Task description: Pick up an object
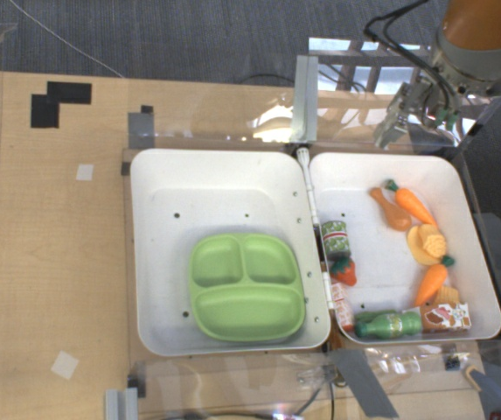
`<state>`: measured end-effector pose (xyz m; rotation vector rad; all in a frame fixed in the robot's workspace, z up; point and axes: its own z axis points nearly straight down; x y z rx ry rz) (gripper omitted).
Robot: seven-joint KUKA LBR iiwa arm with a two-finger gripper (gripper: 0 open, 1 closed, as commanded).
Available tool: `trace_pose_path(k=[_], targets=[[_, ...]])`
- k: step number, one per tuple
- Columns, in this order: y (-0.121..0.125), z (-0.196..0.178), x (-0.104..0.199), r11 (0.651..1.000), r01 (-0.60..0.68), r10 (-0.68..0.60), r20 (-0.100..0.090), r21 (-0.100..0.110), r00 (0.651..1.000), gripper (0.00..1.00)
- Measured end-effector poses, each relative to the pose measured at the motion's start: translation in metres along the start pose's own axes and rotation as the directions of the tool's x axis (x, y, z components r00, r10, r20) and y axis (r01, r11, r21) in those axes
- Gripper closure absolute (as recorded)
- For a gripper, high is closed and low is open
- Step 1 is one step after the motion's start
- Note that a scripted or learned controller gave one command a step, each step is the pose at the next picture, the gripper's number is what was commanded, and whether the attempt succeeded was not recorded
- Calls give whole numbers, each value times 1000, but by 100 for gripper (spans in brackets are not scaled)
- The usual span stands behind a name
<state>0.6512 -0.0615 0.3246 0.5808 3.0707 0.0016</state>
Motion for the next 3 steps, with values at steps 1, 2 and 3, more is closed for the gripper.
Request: trace_pose_path(k=[1, 2, 3], targets=[[49, 48, 42, 996, -90, 90, -11, 1, 996, 100], [9, -10, 27, 984, -180, 180, -2, 0, 984, 100], [76, 47, 22, 963, -268, 268, -13, 5, 963, 100]])
